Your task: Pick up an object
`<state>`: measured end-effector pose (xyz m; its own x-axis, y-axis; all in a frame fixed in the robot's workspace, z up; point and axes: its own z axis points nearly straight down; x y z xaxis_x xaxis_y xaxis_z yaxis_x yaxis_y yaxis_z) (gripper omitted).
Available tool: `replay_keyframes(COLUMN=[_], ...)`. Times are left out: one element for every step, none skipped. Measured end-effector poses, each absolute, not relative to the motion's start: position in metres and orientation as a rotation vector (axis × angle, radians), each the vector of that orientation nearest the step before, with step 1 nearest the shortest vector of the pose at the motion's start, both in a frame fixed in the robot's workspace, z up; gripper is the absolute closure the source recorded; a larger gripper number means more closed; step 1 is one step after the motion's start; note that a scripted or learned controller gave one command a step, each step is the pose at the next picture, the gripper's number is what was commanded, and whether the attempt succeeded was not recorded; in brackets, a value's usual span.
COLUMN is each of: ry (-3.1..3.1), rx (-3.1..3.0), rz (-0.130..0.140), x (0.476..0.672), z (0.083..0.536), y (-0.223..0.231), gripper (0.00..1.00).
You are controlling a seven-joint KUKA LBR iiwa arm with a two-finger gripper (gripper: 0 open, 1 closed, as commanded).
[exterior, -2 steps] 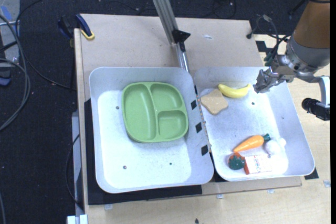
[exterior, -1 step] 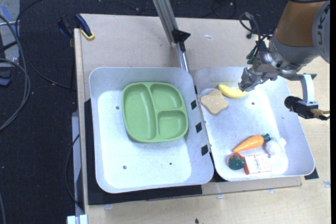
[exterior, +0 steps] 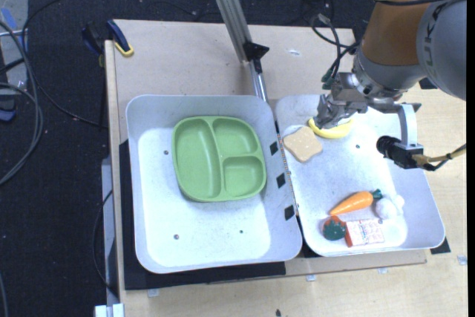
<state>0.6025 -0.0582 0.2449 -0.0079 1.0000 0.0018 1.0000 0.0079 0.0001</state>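
Note:
The gripper hangs low over the far end of the right bin, right on top of a yellow banana that peeks out under it. A tan slice of toast lies just to the left of the banana. At the near end of that bin lie an orange carrot, a red strawberry with a green top, a red and white carton and a small white piece.
The left bin holds a green divided plate. A slanted metal pole runs down to the gap between the bins. A black fixture sticks out over the right bin's far right side.

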Motion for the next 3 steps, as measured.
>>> replay_keyframes(ry=[-2.229, -2.227, -2.229], rx=[-2.212, -2.213, -2.213], rz=[-0.002, 0.002, -0.001], x=[0.601, 0.600, 0.598], z=[0.248, 0.232, 0.231], y=[-0.012, 0.041, 0.085], gripper=[1.00, 1.00, 1.00])
